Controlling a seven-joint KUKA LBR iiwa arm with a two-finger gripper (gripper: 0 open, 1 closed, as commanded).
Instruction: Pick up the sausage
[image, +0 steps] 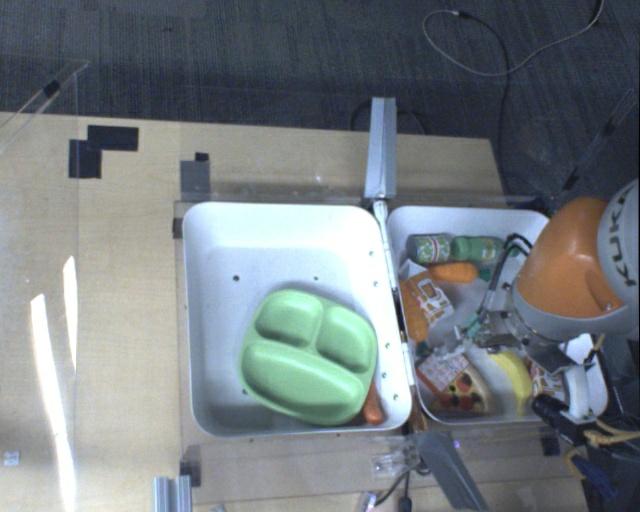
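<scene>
The arm (585, 265) reaches over the right bin (520, 215), the gripper (470, 335) low among packets, a banana (513, 375), a carrot (455, 272) and a green bottle (455, 247). Its opening cannot be judged. The sausage (372, 405) lies in the left bin (215, 300), at the near right corner, just beside the green divided plate (310, 355)
</scene>
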